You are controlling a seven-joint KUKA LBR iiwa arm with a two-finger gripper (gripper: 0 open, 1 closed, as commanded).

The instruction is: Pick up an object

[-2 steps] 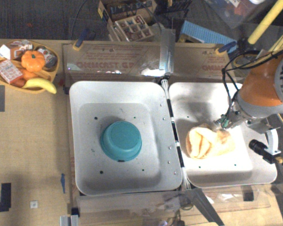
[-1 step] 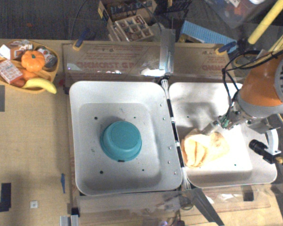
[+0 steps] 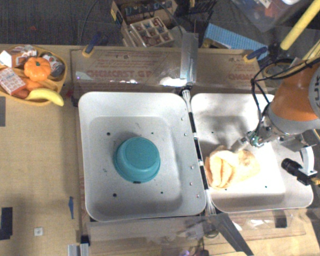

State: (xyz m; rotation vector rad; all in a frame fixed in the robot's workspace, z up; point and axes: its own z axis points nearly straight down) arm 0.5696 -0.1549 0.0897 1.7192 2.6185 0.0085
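end effector: fingers blurred, too small to tell | arm: cut by right edge

Grey arm in from the right, orange band above the wrist. Wrist angled down and leftward. Gripper low, at the end of the reach, tip pointing left. Dark cables looped above the band. Finger state too small and blurred to read.

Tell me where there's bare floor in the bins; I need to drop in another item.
Left bin: bare all around the teal bowl at its centre. Right bin: the far left corner is bare; it is crowded near the yellow cloth and the gripper.
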